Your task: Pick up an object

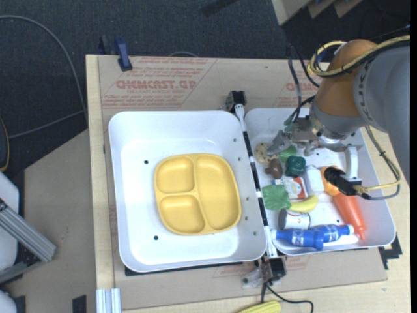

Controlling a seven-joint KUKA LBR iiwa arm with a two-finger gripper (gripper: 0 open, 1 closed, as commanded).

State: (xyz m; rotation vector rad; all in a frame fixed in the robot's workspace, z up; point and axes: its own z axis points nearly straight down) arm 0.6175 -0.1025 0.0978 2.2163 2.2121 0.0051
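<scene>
The bench (163, 77) is covered with a brown cardboard sheet that carries red printed letters, and it stands on a dark carpet floor (52, 12) where thin cables run at the left. A blue clamp (122, 54) sits at the far left corner of the cardboard. Two shallow white bins lie side by side on it. The left bin (130, 240) holds a yellow divided plate (196, 193) with three compartments, lying flat near the middle. The right bin (381, 230) holds a crowd of small things. At its near edge a blue bottle (318, 235) lies on its side, with a white label part at its left end. On the right side an orange, carrot-shaped toy (350, 215) lies pointing toward the near right. A yellow banana-shaped piece (303, 205) lies just far of the bottle, and a light green soft piece (274, 196) lies beside it, close to the wall between the bins. A dark green round object (295, 165) and a small brown one (275, 169) lie further back. The grey arm with its orange band (342, 77) reaches in from the right, and the end effector (296, 142) hangs over the far part of the right bin, just above the dark green object. I cannot tell how far it is open, and nothing is seen held in it.
</scene>
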